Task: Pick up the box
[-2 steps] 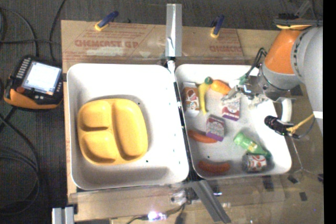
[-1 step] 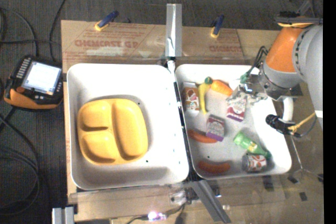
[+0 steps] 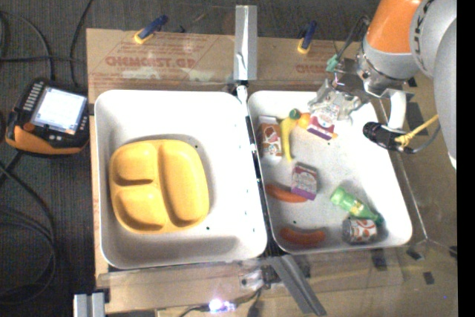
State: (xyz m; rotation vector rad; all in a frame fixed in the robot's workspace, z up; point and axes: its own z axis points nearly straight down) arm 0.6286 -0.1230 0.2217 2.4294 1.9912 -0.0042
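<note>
Your hand (image 3: 335, 102) hovers over the right bin (image 3: 393, 182), grip unclear; the box (image 3: 304, 180) lies mid-bin among a banana (image 3: 286, 136), sausages (image 3: 286, 193) and can (image 3: 360, 229); left bin (image 3: 107, 115) holds a yellow tray (image 3: 158, 183).

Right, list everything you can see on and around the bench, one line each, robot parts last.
White bins: 2, side by side; left, right.
Divided plate: 1, yellow, in the left bin.
Small box: 1, purple and white, middle of the right bin.
Carton: 1, white and pink, right bin's top, under the hand.
Banana: 1, yellow, right bin, upper left.
Sausages: 2, reddish; one beside the small box, one near the front wall.
Bottle: 1, green, right bin, lower right.
Can: 1, red and white, right bin's front corner.
Clamps: 2, blue and yellow, on the back board.
Pendant: 1, black and orange, on the floor at left.
Arm: 1, grey with orange band.
Hand: 1, over the right bin's top.
</note>
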